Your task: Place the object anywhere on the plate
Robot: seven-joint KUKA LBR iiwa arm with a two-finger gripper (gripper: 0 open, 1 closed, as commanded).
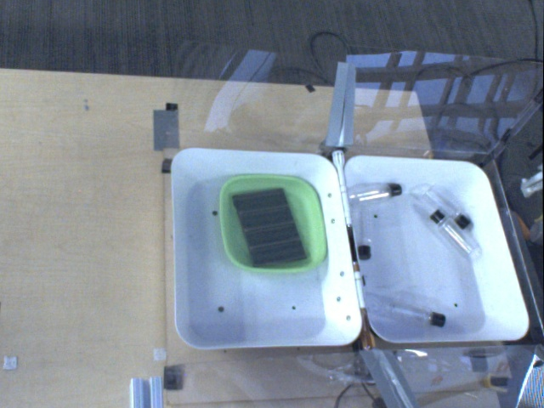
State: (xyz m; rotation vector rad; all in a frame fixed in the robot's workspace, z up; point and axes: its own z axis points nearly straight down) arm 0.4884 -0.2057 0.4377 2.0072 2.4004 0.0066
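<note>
Green plate (pixel 316 228) sat in left bin (pixel 195 313); dark ridged block (pixel 269 226) lay on plate. Clear tubes (pixel 450 226) scattered in right bin (pixel 501 304). State of jaws: cannot tell.

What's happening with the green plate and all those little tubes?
Nothing is being handled right now. A square green plate sits in the left white bin with a dark ridged rectangular block lying on it. Several clear plastic tubes with black caps lie scattered in the right white bin.
</note>
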